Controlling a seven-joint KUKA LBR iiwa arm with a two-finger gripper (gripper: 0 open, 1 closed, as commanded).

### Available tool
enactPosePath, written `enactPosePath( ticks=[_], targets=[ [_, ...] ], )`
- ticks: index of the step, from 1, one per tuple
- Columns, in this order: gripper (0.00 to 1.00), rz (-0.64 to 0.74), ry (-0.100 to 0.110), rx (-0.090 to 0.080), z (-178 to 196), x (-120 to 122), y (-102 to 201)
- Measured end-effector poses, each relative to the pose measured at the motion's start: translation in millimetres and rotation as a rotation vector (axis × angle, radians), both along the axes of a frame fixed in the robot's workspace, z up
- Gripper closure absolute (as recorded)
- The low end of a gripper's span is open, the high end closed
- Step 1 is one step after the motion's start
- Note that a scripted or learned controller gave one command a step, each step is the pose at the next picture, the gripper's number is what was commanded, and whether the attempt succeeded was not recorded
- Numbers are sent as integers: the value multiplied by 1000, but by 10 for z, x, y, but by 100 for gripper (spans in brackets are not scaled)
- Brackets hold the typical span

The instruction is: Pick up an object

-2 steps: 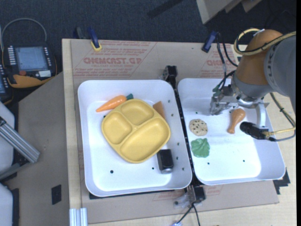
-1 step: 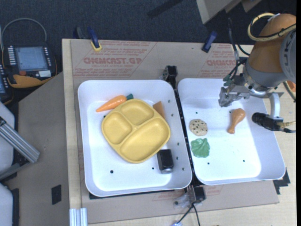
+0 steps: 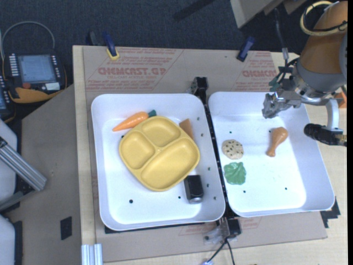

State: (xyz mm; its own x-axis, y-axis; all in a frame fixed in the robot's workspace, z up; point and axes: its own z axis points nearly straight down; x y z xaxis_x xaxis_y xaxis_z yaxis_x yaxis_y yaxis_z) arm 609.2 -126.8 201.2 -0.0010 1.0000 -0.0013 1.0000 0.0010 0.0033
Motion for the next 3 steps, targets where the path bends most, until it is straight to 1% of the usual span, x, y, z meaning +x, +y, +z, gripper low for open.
enactPosePath(
  ticks=[1,2,3],
  targets=[
    [100,0,-2,0,534,11,-1],
    [100,2,6,2,386,-61,559],
    [100,3,6,2,256,-43,1072]
  ],
)
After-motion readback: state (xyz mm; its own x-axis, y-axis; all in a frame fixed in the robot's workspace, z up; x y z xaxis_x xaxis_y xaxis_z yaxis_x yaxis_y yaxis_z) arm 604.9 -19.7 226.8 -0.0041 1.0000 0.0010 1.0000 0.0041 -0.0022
